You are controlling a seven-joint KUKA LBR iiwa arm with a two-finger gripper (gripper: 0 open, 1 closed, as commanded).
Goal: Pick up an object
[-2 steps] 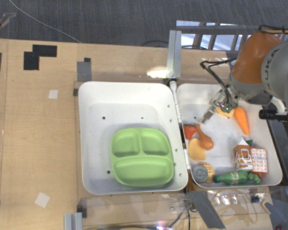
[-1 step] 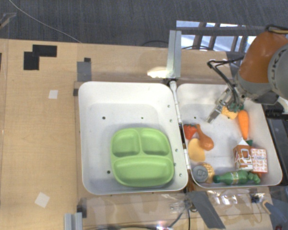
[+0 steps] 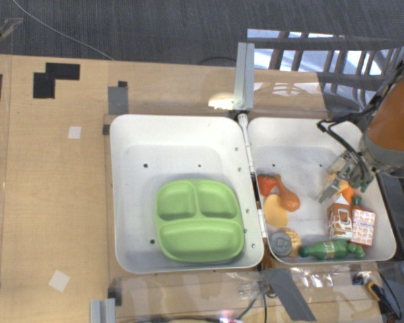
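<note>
The right bin point(image 3: 289, 147) holds several toy foods. Near its left wall lie a red piece point(image 3: 266, 183), an orange drumstick shape point(image 3: 287, 198) and a yellow piece point(image 3: 276, 212). A grey round can point(image 3: 281, 241) and a green bottle point(image 3: 333, 250) lie along the front wall. A brown and white carton point(image 3: 351, 225) stands at the right. My gripper point(image 3: 341, 184) hangs low over the right side of this bin, just above the carton. A small orange item point(image 3: 349, 195) sits right beside its tip; whether it is gripped is unclear.
The left bin point(image 3: 135, 133) holds a green divided plate point(image 3: 199, 219) in its front half. A metal post point(image 3: 244, 76) stands behind the wall where the two bins meet. The arm's orange band point(image 3: 394, 116) hangs over the right bin's far right corner.
</note>
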